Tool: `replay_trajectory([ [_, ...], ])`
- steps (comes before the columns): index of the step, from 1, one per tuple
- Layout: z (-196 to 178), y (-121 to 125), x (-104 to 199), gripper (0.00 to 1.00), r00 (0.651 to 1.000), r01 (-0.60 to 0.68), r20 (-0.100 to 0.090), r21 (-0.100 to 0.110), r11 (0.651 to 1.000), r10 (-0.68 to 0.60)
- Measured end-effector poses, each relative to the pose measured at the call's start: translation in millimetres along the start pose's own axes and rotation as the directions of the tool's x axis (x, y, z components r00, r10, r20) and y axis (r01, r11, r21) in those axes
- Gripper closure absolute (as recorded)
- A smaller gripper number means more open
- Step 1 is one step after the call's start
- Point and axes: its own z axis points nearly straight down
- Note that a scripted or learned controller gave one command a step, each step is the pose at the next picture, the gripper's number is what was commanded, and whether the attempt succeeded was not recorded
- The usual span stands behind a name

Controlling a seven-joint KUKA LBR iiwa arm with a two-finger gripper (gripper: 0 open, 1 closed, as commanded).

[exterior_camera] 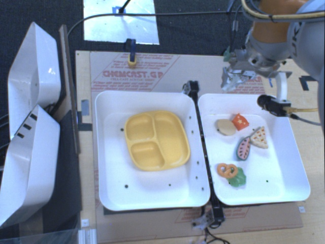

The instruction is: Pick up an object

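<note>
Above the far edge of the right bin [297,151], near its far-left corner, the gripper [234,79] is seen hanging from the grey arm [304,19] with its orange band; nothing is seen held in it, and how it stands cannot be told from this view. Within the right bin, six small objects are gathered toward the left half. A tan oval piece [226,127] is placed nearest the far-left corner, with a red strawberry-like piece [240,121] just beside it on the right. A pizza-slice piece [259,138] is laid toward the bin's middle, and a watermelon-slice piece [243,149] is set just beside it, tilted. Closer to the near edge, an orange pretzel piece [226,170] is found touching a green leafy piece [237,178]. The left bin [114,187] is occupied by a yellow compartment tray [157,140], laid flat at its middle. Both bins are carried side by side on a cardboard sheet [152,72], where a small blue-and-yellow clamp [131,52] is fixed at the far edge.
</note>
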Motion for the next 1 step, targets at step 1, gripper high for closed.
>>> replay_trajectory([
  [1, -8.8, 14.9, 28.5, 1.0, 1.0, -0.001, 0.001, 0.001, 1.0, 0.001],
])
